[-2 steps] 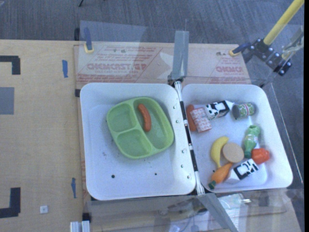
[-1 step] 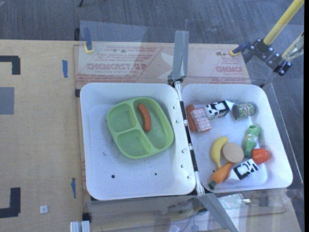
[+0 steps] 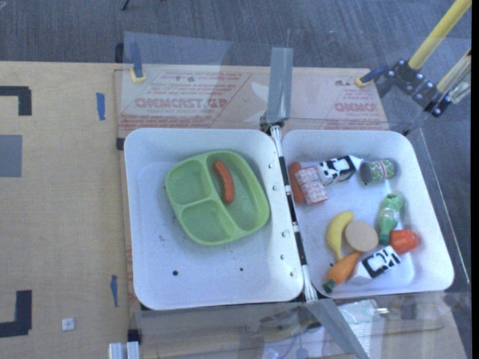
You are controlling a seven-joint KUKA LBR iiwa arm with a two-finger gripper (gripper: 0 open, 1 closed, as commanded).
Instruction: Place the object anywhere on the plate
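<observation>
A green divided plate [image 3: 215,197] lies in the left white bin [image 3: 150,260]. A small orange-red sausage [image 3: 224,181] rests in the plate's right compartment, near its far rim. The right bin [image 3: 430,223] holds several toy foods: a pink wafer block [image 3: 310,184], a black-and-white carton [image 3: 337,168], a grey-green can [image 3: 377,170], a green bottle [image 3: 388,213], a banana [image 3: 337,231], a tan round biscuit [image 3: 361,236], a red pepper [image 3: 404,239], a carrot [image 3: 342,268] and another black-and-white piece [image 3: 382,262].
A grey upright post [image 3: 280,84] stands behind the seam between the bins. Cardboard [image 3: 187,99] lies behind them. Yellow bars and a clamp [image 3: 419,81] occupy the upper right. The wooden bench [image 3: 52,200] spreads to the left.
</observation>
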